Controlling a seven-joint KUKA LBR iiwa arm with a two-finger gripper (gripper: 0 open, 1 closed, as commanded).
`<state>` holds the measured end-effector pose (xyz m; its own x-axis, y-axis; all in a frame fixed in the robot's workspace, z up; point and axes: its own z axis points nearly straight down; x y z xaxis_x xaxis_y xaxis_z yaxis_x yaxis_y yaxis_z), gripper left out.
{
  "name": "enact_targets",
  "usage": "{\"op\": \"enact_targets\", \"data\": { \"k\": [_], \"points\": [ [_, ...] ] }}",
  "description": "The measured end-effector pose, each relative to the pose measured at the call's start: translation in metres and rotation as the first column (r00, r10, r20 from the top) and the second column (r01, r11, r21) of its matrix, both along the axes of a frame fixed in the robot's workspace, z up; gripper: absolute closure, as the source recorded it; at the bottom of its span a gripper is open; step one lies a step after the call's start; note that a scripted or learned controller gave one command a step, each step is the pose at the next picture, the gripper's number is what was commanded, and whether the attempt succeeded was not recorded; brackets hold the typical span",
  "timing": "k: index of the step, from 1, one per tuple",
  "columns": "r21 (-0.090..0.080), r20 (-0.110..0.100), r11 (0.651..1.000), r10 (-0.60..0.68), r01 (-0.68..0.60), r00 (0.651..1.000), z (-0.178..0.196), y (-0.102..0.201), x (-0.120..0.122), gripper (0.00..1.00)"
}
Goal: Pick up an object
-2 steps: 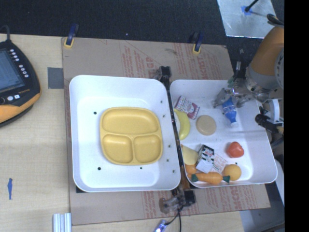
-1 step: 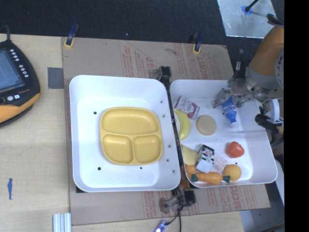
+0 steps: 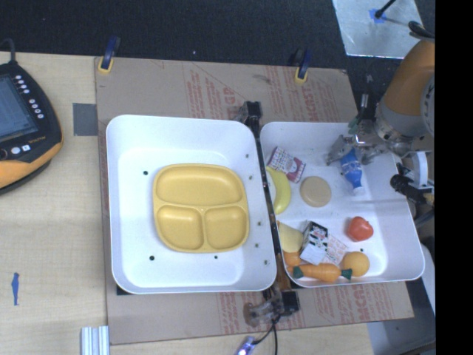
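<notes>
My gripper (image 3: 355, 152) hangs over the back of the right bin (image 3: 399, 272), its fingers spread open. A blue packet (image 3: 354, 176) lies on the bin floor right under and just in front of the fingertips; I see nothing clamped between them. Other items in this bin are a red-and-white packet (image 3: 285, 163), a banana (image 3: 280, 191), a tan round disc (image 3: 316, 191), a red tomato (image 3: 360, 228), an orange (image 3: 356, 263), a carrot (image 3: 318, 273) and a black-and-white box (image 3: 315, 241).
The left bin (image 3: 126, 265) holds a yellow compartment plate (image 3: 201, 205). A teach pendant (image 3: 18, 124) lies at the far left of the bench. The arm's orange band (image 3: 410, 80) rises at the right edge, above the right bin's back corner.
</notes>
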<state>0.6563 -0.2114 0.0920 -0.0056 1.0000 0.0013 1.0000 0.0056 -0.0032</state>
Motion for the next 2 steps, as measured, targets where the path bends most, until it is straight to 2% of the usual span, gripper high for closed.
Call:
{"op": "enact_targets", "data": {
  "k": [2],
  "points": [
    [0.0,0.0,1.0,0.0,0.0,1.0,0.0,0.0001,0.0,0.0]
  ]
}}
